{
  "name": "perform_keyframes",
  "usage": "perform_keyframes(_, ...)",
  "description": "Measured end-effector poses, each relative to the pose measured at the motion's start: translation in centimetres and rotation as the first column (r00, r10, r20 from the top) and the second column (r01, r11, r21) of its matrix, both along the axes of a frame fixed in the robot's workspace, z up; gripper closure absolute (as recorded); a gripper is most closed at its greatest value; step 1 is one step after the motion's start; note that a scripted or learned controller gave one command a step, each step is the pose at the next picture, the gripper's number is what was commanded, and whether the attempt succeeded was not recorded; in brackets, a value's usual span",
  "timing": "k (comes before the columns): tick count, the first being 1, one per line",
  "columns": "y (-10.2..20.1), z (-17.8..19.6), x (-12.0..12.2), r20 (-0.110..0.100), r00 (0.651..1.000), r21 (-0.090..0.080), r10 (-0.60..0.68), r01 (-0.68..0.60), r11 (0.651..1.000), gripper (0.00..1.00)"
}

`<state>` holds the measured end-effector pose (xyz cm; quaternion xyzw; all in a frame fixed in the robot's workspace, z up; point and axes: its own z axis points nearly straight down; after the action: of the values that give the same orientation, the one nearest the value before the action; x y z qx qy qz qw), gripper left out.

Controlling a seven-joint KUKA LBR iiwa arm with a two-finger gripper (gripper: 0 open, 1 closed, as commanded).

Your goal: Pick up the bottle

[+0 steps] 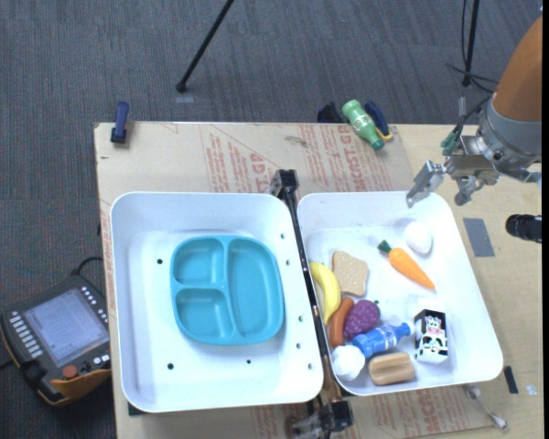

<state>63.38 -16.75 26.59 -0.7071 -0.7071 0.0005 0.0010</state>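
Your gripper [444, 179] is hovering over the right bin's [398, 207] far right corner, jaws spread and pinching nothing. Your blue bottle [382, 339] is lying on its side near that bin's front edge, well apart from the gripper, touching the purple grapes [362, 316] and sitting just beside the bread roll [391, 368].

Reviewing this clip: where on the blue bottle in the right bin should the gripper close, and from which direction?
Probably from above, across the blue bottle's mid-body. It lies on its side, cap toward the milk carton, wedged among grapes, bread roll and egg, so side approaches look blocked.
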Motion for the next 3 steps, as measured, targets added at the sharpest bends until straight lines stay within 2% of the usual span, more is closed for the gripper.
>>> perform_keyframes(1, 0.0, 1.0, 0.0, 0.000, 1.000, 0.001, 0.002, -0.002, 1.000, 1.00)
perform_keyframes(2, 2.9, 11.3, -6.4, 0.006, 0.997, -0.001, -0.082, 0.082, 0.997, 1.00)
perform_keyframes(3, 4.3, 10.3, -13.7, 0.000, 0.934, -0.001, -0.357, 0.357, 0.934, 1.00)
